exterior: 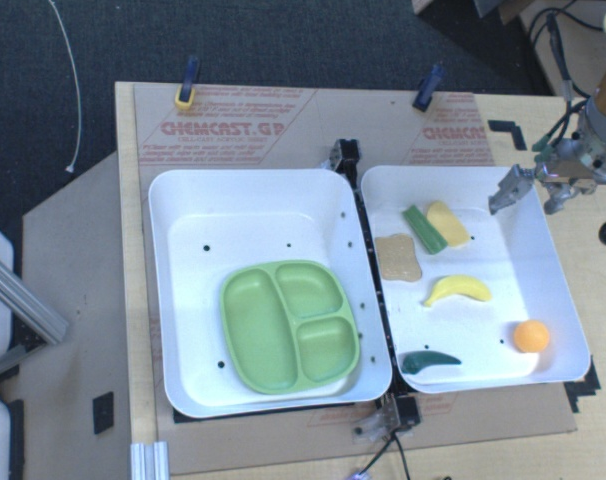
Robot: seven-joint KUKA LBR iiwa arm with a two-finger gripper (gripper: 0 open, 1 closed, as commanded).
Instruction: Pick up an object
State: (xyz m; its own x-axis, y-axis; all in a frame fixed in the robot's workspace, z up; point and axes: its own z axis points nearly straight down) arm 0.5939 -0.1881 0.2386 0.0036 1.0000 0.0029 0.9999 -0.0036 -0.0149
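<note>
The right bin (553,268) holds a yellow banana (458,290), an orange ball (531,337), a tan slice of bread (398,257), a green stick (423,229) lying against a yellow block (448,224), and a dark green pepper-like piece (429,362) near the front wall. My gripper (531,193) hangs over the bin's back right corner, above the rim. Its two fingers (505,192) are spread apart with nothing between them. It is well to the right of the yellow block and above the banana in the view.
The left bin (183,218) holds a green divided plate (288,324). A black clamp (345,154) sits at the back where the bins meet. Blue clips (428,86) and a yellow-blue clip (187,83) hold the cardboard sheet at the far edge.
</note>
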